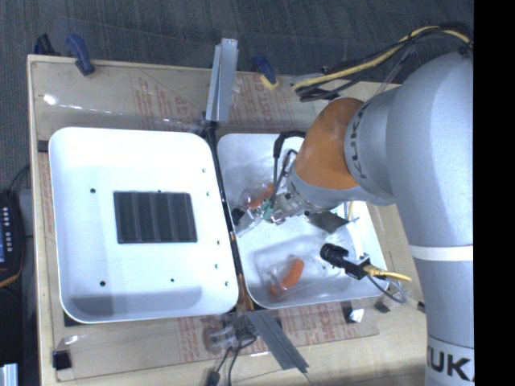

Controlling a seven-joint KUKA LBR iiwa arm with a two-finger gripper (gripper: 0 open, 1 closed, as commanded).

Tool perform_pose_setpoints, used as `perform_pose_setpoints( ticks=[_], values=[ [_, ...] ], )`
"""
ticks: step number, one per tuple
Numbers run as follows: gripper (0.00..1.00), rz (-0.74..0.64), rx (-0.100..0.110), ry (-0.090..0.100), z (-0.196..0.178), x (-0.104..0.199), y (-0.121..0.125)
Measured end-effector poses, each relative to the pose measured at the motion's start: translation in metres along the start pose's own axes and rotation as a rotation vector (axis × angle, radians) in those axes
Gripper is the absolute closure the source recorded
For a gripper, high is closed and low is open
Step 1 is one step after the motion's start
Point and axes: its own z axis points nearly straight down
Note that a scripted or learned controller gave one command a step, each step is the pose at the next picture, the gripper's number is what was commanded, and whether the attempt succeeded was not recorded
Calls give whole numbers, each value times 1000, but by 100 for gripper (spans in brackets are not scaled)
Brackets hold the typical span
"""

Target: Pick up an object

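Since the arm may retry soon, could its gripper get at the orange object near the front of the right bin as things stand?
Probably yes: the orange object lies uncovered in the right bin, with the gripper apart from it, further back.

End effector fingers hidden under wrist

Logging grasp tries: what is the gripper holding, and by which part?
Cannot be told: the gripper is down among clutter in the right bin.

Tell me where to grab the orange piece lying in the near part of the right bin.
Take the orange piece across its narrow middle, coming straight down from above. It seems to lie flat and elongated, slanting from lower left to upper right, with bare floor of the right bin on both long sides, so fingers should fit there. The gripper sits further up the bin, among other clutter.
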Motion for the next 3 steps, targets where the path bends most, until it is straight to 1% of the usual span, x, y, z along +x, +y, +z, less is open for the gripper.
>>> perform_pose_setpoints(
  ticks=[1, 2, 3],
  values=[
    [0, 117, 5, 3, 8, -21, 65],
    [0, 219, 3, 11, -77, -80, 2],
    [0, -254, -1, 10, -115, -36, 48]
  ],
)
